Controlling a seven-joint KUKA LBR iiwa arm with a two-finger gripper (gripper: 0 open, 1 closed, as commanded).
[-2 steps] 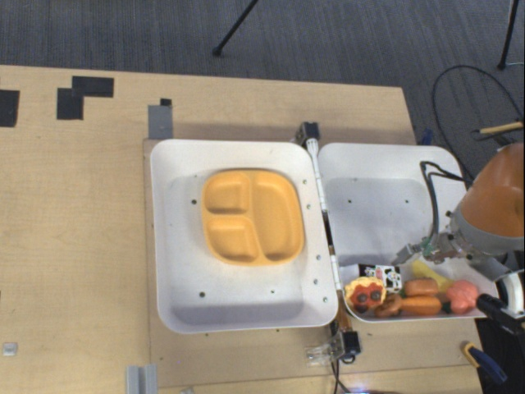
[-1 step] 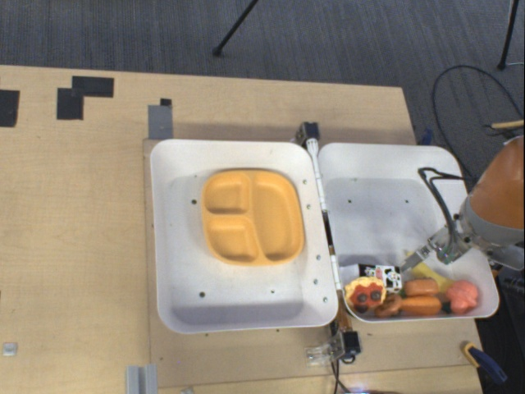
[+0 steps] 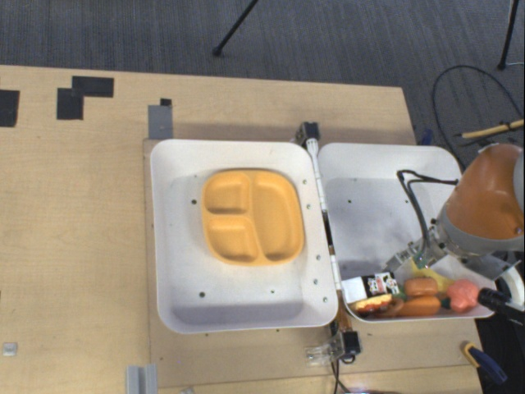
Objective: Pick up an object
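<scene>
We look down on a pale wooden counter [image 3: 74, 245] with grey carpet [image 3: 164, 15] beyond its far edge and black tape patches [image 3: 82, 95] near its far left. Two shallow white bins sit side by side, touching along a central seam. The left bin [image 3: 176, 302] holds a yellow divided plate [image 3: 250, 217] lying flat near its middle, with bare white floor all around it and free room to every wall.

The right bin [image 3: 369, 212] is bare across its far and middle floor. Its objects are crowded against the near wall: a small white box with dark print [image 3: 373, 286], the lettering too small for us to read, then a yellow-and-red item [image 3: 371, 304], an orange sausage-like piece [image 3: 420, 305], a rounded orange piece [image 3: 422, 286], a yellow piece [image 3: 440, 281] and a pink-red piece [image 3: 463, 295]. They touch or overlap one another and lie tight to the rim.

The arm [image 3: 490, 199] reaches in from the right, its orange band above the wrist. The hand [image 3: 415, 258] hangs just above the pile, near the white box and the rounded orange piece; we cannot tell how its jaws stand, and we see nothing held in it.
</scene>
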